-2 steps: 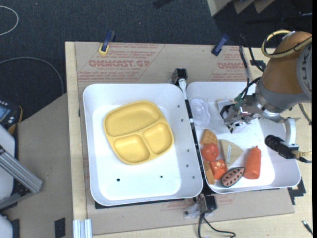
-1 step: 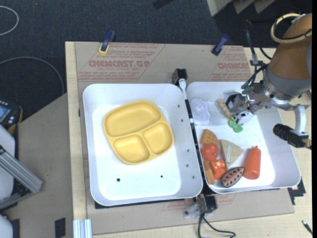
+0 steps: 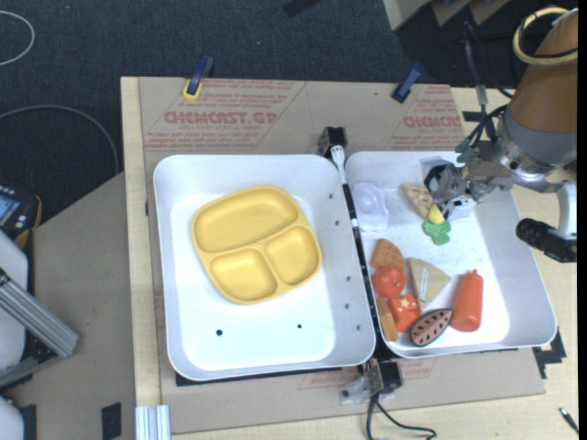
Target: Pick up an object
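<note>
Claw (image 3: 447, 193) low in right bin (image 3: 523, 273), grip state unclear; yellow-green toy (image 3: 437, 225) just below-left of it.

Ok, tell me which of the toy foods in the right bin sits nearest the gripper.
The small green and yellow piece, just below the gripper. The red tomato, orange carrot and the others lie farther toward the bin's near edge.

Bright, even overhead light; white bins (image 3: 174, 246) near glare, shadows soft, focus slightly soft, floor dim.
</note>
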Controlling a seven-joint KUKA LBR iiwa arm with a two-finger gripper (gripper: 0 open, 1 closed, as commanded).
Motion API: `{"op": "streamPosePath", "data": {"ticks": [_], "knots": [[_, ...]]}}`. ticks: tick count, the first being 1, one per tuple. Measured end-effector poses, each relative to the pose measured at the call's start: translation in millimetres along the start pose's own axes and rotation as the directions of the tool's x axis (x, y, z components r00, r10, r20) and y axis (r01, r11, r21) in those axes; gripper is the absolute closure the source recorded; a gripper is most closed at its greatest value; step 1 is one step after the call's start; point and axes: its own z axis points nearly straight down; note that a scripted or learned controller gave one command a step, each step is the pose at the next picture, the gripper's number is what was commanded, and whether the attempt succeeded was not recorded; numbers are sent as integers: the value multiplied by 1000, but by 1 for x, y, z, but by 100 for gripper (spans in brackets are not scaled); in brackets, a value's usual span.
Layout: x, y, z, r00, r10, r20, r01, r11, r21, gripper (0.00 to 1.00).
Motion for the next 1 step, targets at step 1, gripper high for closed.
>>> {"op": "streamPosePath", "data": {"ticks": [1], "knots": [[49, 8, 10, 1000, -4, -4, 4, 1000, 8, 100]]}}
